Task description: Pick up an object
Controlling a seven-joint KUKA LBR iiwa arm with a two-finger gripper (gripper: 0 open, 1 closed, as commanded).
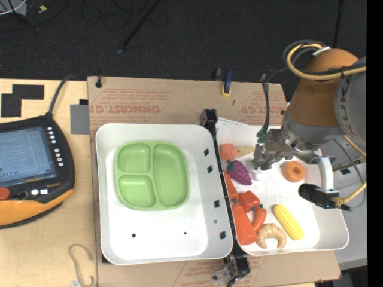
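Observation:
The right bin (335, 235) holds several toy foods. A purple grape bunch (240, 172) lies near its left wall, with an orange fruit (228, 152) behind it. An orange ring-shaped piece (294, 171) sits to the right. A red pepper (248, 201), an orange carrot (242, 223), a yellow corn cob (288, 221) and a tan croissant (271, 235) fill the front. My gripper (261, 160) hangs low over the back of this bin, just right of the grapes and left of the orange ring. I see nothing held in it.
The left bin (114, 232) holds a green divided plate (152, 175). A black divider (216, 184) runs between the bins. A control pendant (30, 166) lies on the bench at far left. The arm's body (323, 100) looms over the right bin's back right corner.

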